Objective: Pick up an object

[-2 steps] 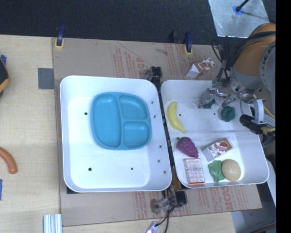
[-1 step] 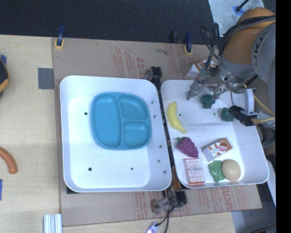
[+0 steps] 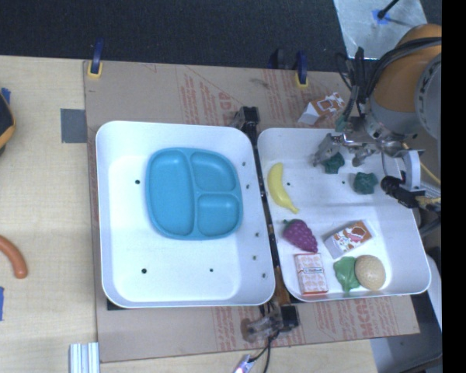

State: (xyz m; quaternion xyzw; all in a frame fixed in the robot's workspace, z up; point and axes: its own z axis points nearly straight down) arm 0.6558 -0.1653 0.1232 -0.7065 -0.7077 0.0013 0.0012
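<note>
From the camera view above, you look down on a pale wood-grain tabletop (image 3: 39,200) with a brown cardboard sheet (image 3: 179,92) laid across it, held at its far edge by blue clips (image 3: 96,57). Beyond the far edge the floor is dark carpet (image 3: 179,10).

Two shallow white bins sit side by side on the cardboard, touching along their inner rims. The left bin (image 3: 120,270) holds a blue divided plate (image 3: 193,192) lying flat near its middle. The right bin (image 3: 404,208) holds the loose pieces: a yellow banana (image 3: 280,187) near its left wall, a purple bunch of grapes (image 3: 300,235) just below it, a red-and-white carton (image 3: 310,274) by the near rim, a small red snack box (image 3: 349,238), and a tan round piece (image 3: 370,271) touching a green piece (image 3: 346,274).

Your arm (image 3: 408,76) reaches in over the right bin's far corner. The tool (image 3: 343,151) hangs low there, with one dark green object (image 3: 332,162) right at its tips and another dark green object (image 3: 364,182) just beside. You cannot tell how wide the tool stands, nor whether it holds anything.

Out on the bare tabletop at left lies an orange sausage (image 3: 9,255), well apart from the bins.
</note>
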